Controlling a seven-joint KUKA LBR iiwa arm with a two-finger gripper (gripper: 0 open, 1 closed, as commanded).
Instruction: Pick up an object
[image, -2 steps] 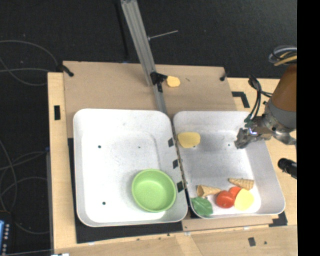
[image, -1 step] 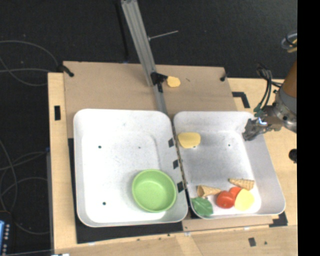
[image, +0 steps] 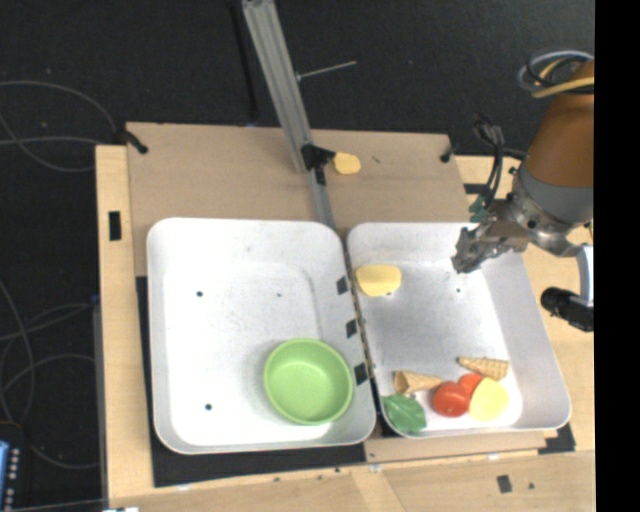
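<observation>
You are looking at the hand (image: 468, 256) hanging over the upper right part of the right bin (image: 520, 300); from this slant you cannot tell its state. Nothing is sitting under it. The nearest thing is the pale yellow block (image: 378, 280), lying toward nine o'clock from the hand, near the bin's left wall. The rest is clustering toward six o'clock: two cones (image: 484, 367), a red piece (image: 451, 399), a yellow piece (image: 489, 401), a green leaf (image: 404, 411). The green bowl (image: 308, 380) is sitting in the left bin.

Metal post (image: 285, 95) slanting over bench (image: 230, 170); black cables (image: 60, 110) left.
</observation>
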